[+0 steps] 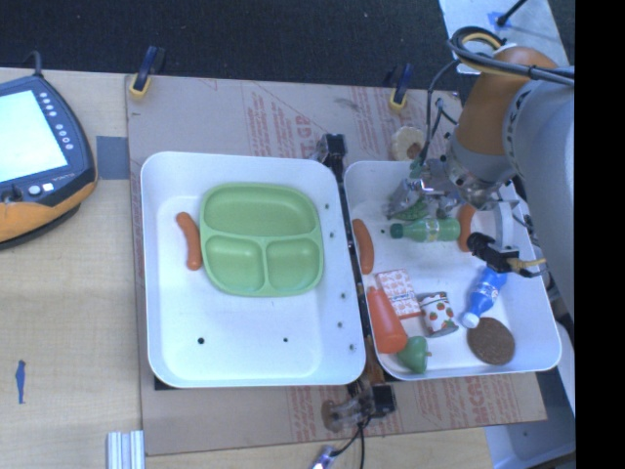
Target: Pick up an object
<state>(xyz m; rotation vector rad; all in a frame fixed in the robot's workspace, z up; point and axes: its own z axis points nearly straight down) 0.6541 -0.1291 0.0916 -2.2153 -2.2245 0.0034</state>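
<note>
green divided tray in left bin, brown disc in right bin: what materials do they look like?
Green divided tray: likely molded plastic, matte to semi-gloss; uniform pale green, rounded compartment ridges, soft highlights. Brown disc: unclear, probably a plastic or rubber toy cookie; dull, even dark brown, with no shine and a slightly darker rim. Resolution is too low to be sure of either one.

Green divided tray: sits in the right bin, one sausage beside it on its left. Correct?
Not quite. The camera view shows the green divided tray in the left bin, not the right one. The rest holds: one sausage lies beside it on its left.
</note>
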